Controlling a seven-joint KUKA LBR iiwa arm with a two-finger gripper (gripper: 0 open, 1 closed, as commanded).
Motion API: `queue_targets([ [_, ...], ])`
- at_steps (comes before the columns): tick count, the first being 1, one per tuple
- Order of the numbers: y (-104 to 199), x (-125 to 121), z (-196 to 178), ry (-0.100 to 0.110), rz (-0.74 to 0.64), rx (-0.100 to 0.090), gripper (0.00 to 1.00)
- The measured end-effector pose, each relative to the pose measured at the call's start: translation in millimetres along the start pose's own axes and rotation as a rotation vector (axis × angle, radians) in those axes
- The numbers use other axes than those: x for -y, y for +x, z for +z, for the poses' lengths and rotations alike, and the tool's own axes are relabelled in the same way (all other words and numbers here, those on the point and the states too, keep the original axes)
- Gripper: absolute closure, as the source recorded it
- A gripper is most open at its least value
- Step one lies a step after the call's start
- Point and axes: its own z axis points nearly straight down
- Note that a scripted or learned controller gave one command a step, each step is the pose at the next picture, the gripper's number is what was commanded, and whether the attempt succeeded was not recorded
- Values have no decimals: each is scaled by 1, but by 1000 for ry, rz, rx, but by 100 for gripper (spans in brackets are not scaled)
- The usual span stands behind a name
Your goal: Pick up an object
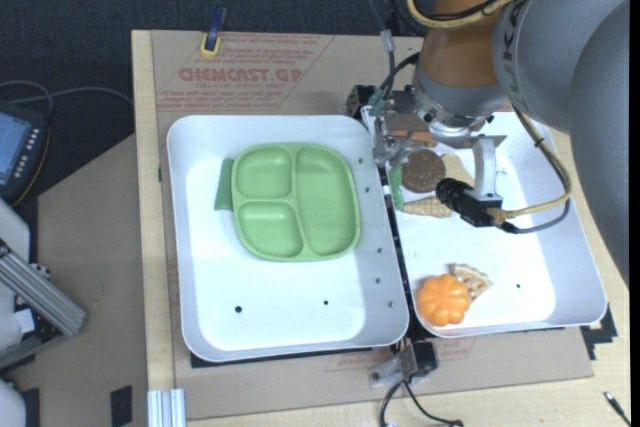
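Setting: dark carpeted floor; worktop [160, 335] topped by a cardboard sheet [250, 65] printed in red; two shallow white bins side by side on it.

Item 1, brown disc [424, 171]: round, flat, dark brown. Lies in the right bin [560, 255], toward its far left corner, just beside the wall shared with the left bin. Located directly under the pincer [436, 155]; whether it is touched or gripped cannot be told.

Item 2, pale wedge [428, 206]: cream-coloured, textured, lying just nearer than the brown disc and touching or nearly touching it.

Item 3, pincer: lowered over the right bin's far left corner, beneath the orange band [478, 5] of the grey arm [575, 45]. Whether it is released or clenched cannot be told. A black cable [520, 215] with a black plug loops across the bin beside it.

Item 4, orange pumpkin [443, 300]: small, ribbed, at the right bin's near edge, well apart from the pincer.

Item 5, tan scrap [470, 278]: irregular, pale, touching the pumpkin's far right side.

Item 6, green tray [296, 201]: light green, rounded, three compartments, in the left bin [200, 295] toward its far edge.
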Motion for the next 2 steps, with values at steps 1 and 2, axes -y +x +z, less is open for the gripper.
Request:
queue_targets([
  [1,24,-12,-19,-2,3,1,100],
  [2,27,-20,-12,0,6,3,100],
])
